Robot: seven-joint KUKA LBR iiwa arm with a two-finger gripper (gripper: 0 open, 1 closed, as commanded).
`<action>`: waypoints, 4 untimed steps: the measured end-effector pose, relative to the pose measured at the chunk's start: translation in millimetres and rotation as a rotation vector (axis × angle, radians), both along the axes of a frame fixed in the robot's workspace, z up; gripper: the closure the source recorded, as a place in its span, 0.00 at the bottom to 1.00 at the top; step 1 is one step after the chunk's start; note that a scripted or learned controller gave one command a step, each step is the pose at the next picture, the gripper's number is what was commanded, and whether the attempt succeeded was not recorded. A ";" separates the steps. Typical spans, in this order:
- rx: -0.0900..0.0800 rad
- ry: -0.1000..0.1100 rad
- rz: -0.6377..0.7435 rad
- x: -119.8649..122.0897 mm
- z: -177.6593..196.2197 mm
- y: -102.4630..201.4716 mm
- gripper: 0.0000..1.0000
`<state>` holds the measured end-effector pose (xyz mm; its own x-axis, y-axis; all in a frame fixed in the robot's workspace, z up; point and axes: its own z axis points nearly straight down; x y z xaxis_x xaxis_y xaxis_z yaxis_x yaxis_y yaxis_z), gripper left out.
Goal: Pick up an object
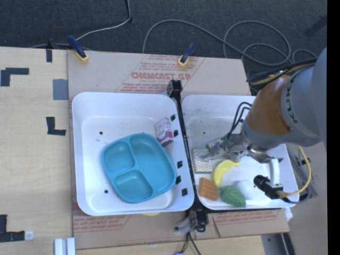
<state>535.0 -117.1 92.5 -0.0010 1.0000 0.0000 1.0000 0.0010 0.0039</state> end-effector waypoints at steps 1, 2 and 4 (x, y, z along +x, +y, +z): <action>-0.002 -0.004 -0.001 48.6 -3.8 19.9 0.00; 0.003 -0.010 0.000 51.1 8.7 22.3 1.00; 0.000 0.002 0.001 109.9 92.8 56.0 0.00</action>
